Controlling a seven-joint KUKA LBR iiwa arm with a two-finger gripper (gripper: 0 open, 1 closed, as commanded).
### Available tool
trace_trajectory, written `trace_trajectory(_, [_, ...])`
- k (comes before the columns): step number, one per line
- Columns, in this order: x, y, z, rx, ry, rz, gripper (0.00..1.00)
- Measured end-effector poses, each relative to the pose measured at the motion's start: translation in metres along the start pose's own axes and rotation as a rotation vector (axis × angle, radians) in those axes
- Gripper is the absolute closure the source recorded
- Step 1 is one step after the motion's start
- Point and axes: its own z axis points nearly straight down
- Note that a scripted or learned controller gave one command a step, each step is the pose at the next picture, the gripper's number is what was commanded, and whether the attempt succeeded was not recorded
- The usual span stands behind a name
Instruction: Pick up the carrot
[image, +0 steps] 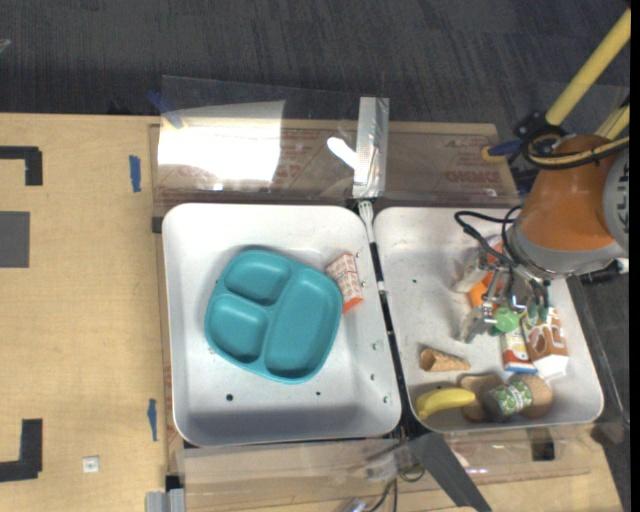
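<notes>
A: Where was the arm?

B: It came in from the right, its orange band (562, 205) over the right bin's (420, 255) upper right corner, with the gripper (492, 305) reaching down into the clutter in that bin.

A: Were the fingers wide or narrow?

B: I could not tell; the metal parts blurred into the things around them.

A: And the carrot?

B: A small orange carrot (480, 287) lay in the right bin, right by the gripper's tip, partly covered by it. Whether they touched was unclear.

A: What lay nearby?

B: A green piece (507, 322) just below, a cone (441, 359), a banana (446, 401) at the front edge. The left bin (190, 400) bore a teal divided plate (272, 314).
</notes>
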Motion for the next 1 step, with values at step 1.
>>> trace_trajectory(1, [-0.0037, 0.0011, -0.0141, 0.000, -0.013, -0.002, 1.00])
